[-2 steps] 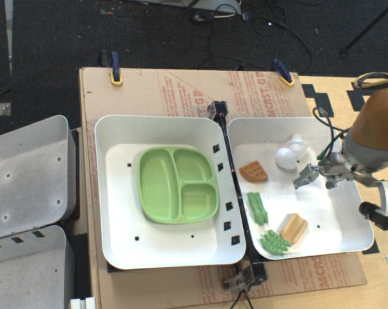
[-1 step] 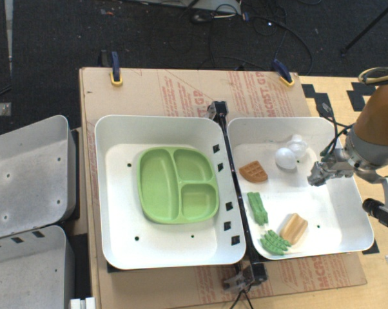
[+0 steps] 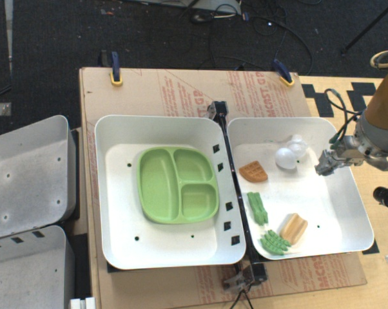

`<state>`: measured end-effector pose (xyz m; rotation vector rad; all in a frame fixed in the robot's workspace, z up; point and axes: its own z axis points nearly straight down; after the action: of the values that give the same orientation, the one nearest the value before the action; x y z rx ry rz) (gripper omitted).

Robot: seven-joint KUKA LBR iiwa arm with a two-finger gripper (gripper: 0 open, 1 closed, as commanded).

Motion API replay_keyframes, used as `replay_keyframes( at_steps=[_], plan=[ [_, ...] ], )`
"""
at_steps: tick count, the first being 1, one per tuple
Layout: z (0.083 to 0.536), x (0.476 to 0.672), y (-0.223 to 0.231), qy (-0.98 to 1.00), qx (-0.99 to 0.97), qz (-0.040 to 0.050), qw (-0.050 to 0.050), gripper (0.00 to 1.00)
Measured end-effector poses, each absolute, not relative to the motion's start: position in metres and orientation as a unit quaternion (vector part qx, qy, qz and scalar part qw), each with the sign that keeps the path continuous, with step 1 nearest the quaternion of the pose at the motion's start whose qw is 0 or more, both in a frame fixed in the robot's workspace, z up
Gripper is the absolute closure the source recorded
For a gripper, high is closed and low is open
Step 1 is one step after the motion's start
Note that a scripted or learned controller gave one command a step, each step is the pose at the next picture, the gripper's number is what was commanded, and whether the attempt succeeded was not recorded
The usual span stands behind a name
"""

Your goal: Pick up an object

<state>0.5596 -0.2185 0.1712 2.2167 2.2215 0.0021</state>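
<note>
The right bin (image 3: pixel 339 201) holds a white rounded object (image 3: pixel 289 155) near its back, a brown wedge-shaped piece (image 3: pixel 253 172) at its left, a green pod-like toy (image 3: pixel 257 207), a green ridged piece (image 3: pixel 274 243) and a tan bread-like roll (image 3: pixel 294 228) near the front. My gripper (image 3: pixel 327 163) hangs at the bin's right side, to the right of the white object and apart from it. Nothing shows between its tips.
The left bin (image 3: pixel 116 172) holds a green divided plate (image 3: pixel 179 185). A black divider (image 3: pixel 231 192) runs between the bins. White panels (image 3: pixel 26 172) lie at the far left. Cables lie on the dark floor behind the bench.
</note>
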Motion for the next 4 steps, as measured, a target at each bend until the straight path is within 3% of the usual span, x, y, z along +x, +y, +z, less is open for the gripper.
replay_keyframes(
  at_steps=[1,3,4],
  plan=[
    [0.222,0.56,-0.218,0.708,0.706,0.0003,0.001,1.0],
    [0.235,0.561,-0.121,0.709,0.706,-0.0001,0.0,1.0],
    [0.242,0.575,-0.071,0.709,0.705,0.0002,0.0,1.0]
  ],
)
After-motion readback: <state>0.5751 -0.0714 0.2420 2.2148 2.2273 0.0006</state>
